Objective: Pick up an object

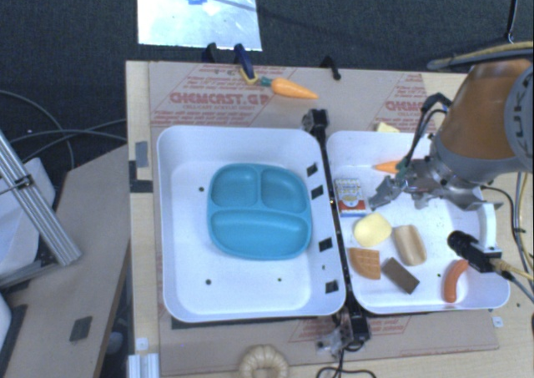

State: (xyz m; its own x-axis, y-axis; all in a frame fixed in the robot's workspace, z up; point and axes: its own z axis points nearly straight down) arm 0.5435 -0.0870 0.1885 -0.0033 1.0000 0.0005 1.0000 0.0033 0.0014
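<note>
My gripper (390, 191) hangs low over the right bin (434, 305), near its middle. It sits just right of a small red, white and blue carton (349, 193) and just below an orange carrot piece (386, 167). Nothing shows held in it. In front of it lie a yellow round piece (373, 229), a tan bread roll (409, 244), an orange waffle square (365, 262), a brown bar (400, 274) and a red sausage (453, 280). The arm's orange band and grey wrist cover the bin's back right part.
The left bin (183, 284) holds a blue divided plate (259, 209). A toy carrot (288, 88) lies on the board behind the bins. A pale yellow piece (386, 128) sits at the right bin's back rim. A beige ring (265, 361) lies at the front edge.
</note>
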